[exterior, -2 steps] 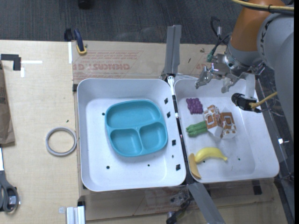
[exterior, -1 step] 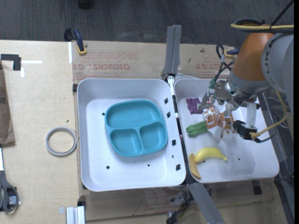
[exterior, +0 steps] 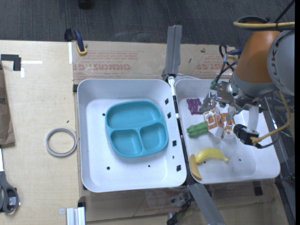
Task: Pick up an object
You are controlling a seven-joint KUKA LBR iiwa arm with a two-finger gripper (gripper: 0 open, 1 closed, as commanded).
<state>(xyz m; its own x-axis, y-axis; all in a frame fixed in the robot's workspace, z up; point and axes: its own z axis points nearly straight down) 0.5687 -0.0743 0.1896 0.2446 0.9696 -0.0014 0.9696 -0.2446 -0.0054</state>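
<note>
A crumpled orange-and-white snack packet [exterior: 219,122] sits in the right bin [exterior: 243,172], right under the jaws of the gripper [exterior: 220,108]; the jaws are down among its folds, and I cannot tell from here whether they are open or closed on it. Just left of the packet lies a green vegetable toy [exterior: 197,129], and above that a small bunch of purple grapes [exterior: 192,105]. Nearer the front of the same bin, a yellow banana [exterior: 211,155] lies on its side, with a brownish-yellow curved piece [exterior: 194,167] against the bin's left wall. The grey arm with its orange band [exterior: 255,55] leans in over the bin's far right corner, cables looping off it.

The left bin [exterior: 89,139] holds a blue divided tray [exterior: 136,128] with three compartments, lying flat.

Both bins rest on a pale wooden surface [exterior: 37,102]. On it, left of the bins, lies a grey tape ring [exterior: 61,141], and scissors [exterior: 7,196] poke in at the lower left edge. Behind the surface the floor [exterior: 140,8] is dark carpet.
</note>
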